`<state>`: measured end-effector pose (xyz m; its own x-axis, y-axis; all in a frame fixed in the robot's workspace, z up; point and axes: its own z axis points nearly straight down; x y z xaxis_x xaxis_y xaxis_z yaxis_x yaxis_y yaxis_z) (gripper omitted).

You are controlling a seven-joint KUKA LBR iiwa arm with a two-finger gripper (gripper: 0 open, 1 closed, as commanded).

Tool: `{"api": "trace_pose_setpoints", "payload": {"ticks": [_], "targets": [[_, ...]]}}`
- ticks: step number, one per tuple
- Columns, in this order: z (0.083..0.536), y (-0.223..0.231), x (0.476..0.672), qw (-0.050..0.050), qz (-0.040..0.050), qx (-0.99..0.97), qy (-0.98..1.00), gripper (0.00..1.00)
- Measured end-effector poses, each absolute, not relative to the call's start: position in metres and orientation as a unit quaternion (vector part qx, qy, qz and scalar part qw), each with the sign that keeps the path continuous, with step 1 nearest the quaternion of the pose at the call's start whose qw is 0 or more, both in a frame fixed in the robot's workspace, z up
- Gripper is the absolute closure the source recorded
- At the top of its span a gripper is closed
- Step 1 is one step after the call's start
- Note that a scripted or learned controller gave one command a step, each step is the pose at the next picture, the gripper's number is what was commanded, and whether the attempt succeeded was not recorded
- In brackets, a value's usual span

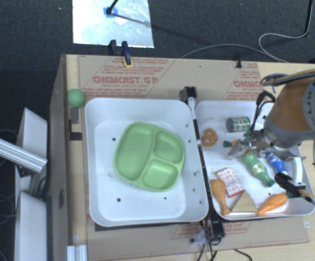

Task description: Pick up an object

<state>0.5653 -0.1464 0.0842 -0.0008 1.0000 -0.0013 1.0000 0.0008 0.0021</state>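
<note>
We see two white bins side by side on the tabletop (pixel 146 75). The left bin (pixel 100 145) holds a green plate (pixel 149 155) with three parts.

We use the green bottle (pixel 257 168) in the right bin (pixel 298 208) as our landmark. It lies tilted, near the middle of that bin. The arm (pixel 296 110) reaches in from the right, and its pincer (pixel 243 145) is just up and left of the bottle, low over the bin floor. The pincer is dark and blurry against the things around it, so we cannot tell how far open it is, and we cannot see anything held in it.

A can (pixel 237 124) lies on its side above the bottle, near the bin's far wall. A brown pretzel (pixel 209 137) sits to the left of the bottle, close to the wall between the bins. A small box (pixel 229 181) with red marks lies down and to the left of the bottle. Just past the box, still farther left, is a tan chicken leg (pixel 220 194). An orange carrot (pixel 272 203) lies below the bottle, by the bin's near wall. A blue thing (pixel 274 161) lies just to the right of the bottle, touching it or almost so.

A green ball (pixel 76 97) sits far to the left, by the outer corner of the left bin.
</note>
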Motion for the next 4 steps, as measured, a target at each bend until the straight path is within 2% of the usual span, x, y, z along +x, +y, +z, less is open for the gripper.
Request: {"api": "trace_pose_setpoints", "payload": {"ticks": [1, 2, 3, 4], "targets": [[0.095, -0.146, 0.566, 0.002, 0.0011, 0.706, 0.708, 1.00], [0.095, -0.146, 0.566, 0.002, 0.0011, 0.706, 0.708, 0.00], [0.084, -0.154, 0.652, -0.007, -0.0067, 0.708, 0.706, 0.00], [0.095, -0.153, 0.652, -0.008, -0.0070, 0.706, 0.708, 1.00]]}}
